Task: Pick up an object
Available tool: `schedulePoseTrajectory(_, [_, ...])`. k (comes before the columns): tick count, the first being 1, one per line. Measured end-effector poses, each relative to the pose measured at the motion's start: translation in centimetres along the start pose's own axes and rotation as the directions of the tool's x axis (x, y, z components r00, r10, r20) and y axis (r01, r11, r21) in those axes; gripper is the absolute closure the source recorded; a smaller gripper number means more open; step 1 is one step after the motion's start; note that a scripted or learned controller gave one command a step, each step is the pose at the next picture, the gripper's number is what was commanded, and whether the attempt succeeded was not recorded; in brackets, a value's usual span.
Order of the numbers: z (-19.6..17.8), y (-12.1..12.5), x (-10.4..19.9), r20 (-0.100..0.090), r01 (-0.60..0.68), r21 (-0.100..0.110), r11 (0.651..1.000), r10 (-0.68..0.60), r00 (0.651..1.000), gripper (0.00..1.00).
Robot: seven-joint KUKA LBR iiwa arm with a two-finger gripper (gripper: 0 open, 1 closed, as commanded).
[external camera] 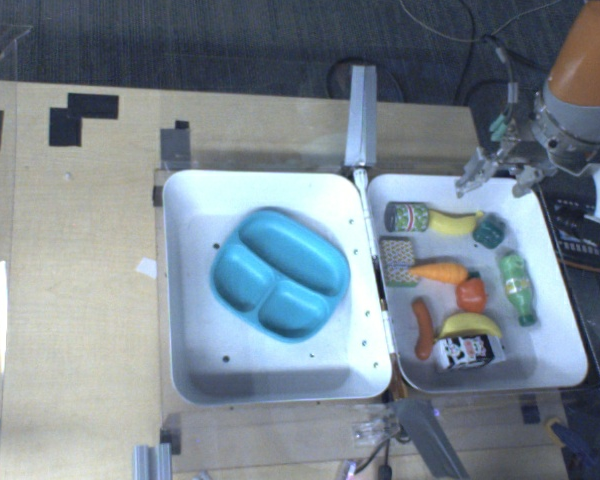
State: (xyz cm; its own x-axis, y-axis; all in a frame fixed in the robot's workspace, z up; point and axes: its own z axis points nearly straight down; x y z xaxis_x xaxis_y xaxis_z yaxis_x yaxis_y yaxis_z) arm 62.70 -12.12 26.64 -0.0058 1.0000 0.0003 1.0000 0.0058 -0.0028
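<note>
The tool [498, 175] hangs spread and bare above the right bin's [570, 353] far rim, arm cropped.

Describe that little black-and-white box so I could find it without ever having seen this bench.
Look in the right-hand white bin, the one crowded with toy food. Go to its near edge, where a small carton lies just below a yellow banana and right of a sausage. It is the only boxy, black-and-white patterned item there.
</note>
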Motion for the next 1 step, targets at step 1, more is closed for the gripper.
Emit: schedulePoseTrajectory(1, [5.46, -5.12, 5.18, 0.001, 0.098, -0.003, 0.995, -0.098, 0.995, 0.0])
